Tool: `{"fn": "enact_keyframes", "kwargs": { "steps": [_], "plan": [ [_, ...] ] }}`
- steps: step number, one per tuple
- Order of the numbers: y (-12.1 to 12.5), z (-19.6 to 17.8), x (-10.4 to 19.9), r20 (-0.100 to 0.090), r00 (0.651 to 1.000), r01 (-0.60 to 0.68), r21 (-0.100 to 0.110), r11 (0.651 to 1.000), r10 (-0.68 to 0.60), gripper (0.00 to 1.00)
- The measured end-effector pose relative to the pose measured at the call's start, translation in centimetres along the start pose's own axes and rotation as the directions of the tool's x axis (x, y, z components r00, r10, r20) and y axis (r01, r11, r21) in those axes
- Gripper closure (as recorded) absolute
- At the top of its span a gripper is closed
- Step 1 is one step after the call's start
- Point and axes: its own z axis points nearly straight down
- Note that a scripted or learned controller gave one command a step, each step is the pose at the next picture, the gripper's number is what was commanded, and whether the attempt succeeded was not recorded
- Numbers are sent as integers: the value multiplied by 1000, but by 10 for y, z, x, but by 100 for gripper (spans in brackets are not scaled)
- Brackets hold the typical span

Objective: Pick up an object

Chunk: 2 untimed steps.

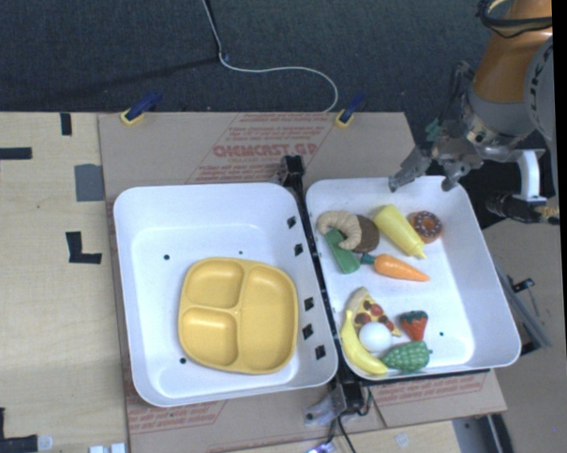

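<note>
So, the gripper hangs over the far rim of the right bin, fingers spread and holding nothing. Nearest below the fingers lie the corn cob and the donut. Better to drop straight down over the corn cob, straddling its narrow width.

Yellow divided plate in white left bin; orange carrot, yellow banana, red strawberry, white egg in white right bin.
</note>
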Motion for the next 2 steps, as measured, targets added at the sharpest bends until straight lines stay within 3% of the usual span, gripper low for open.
{"fn": "enact_keyframes", "kwargs": {
  "steps": [2],
  "plan": [
    [1,115,7,1,1000,1,3,1000,-1,0]
  ]
}}
